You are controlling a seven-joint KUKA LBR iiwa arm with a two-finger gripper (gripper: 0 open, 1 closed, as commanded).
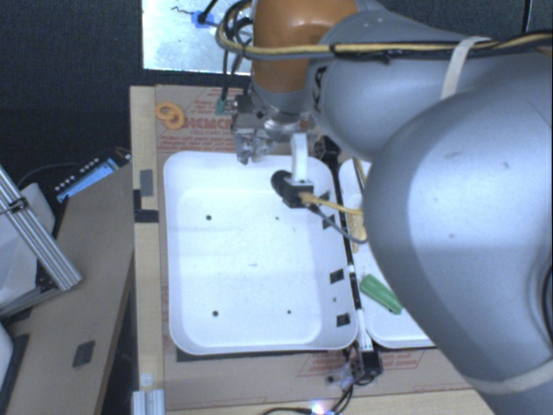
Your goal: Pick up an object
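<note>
My gripper [249, 151] hangs over the far rim of the left white bin [186, 258], near that bin's back middle. Nothing shows beneath it or in its grasp. A green object [380, 294] lies in the right bin [393, 340], close to the divider between the two bins and partly under my arm. My grey arm with its orange band [298, 24] covers most of the right bin.
A few small dark specks dot the left bin's floor [209, 218]. An orange ring shape [170, 115] sits on the cardboard behind the left bin. Metal rails [34, 240] and a dark device [86, 175] lie off the bench to the left.
</note>
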